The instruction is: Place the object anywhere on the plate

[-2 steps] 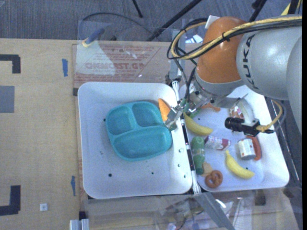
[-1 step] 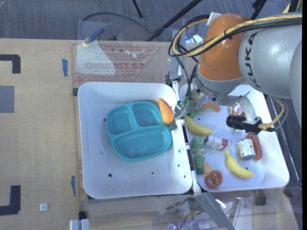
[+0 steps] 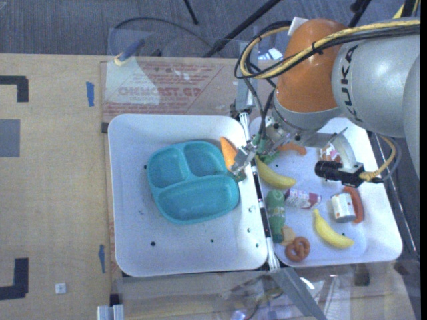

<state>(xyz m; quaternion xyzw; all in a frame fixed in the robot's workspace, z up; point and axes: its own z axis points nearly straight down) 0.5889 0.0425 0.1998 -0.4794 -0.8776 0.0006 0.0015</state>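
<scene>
While the grey arm [image 3: 373, 72] reached in from the right, a blue three-compartment plate [image 3: 193, 182] lay in the left white bin [image 3: 133, 232], and everything else sat to its right. An orange wedge-shaped object [image 3: 228, 152] rested just beside the plate's right rim, touching or nearly touching it. The gripper [image 3: 241, 162] hung over that same rim, right next to the orange piece; whether its fingers stood apart or together could not be told from the view, and nothing was clearly seen between them. Further right of the plate, in the right white bin [image 3: 387, 239], lay a yellow banana [image 3: 273, 175], a green bottle [image 3: 274, 209], a pretzel [image 3: 297, 248], a second banana [image 3: 331, 232] and a small can [image 3: 342, 206].
</scene>
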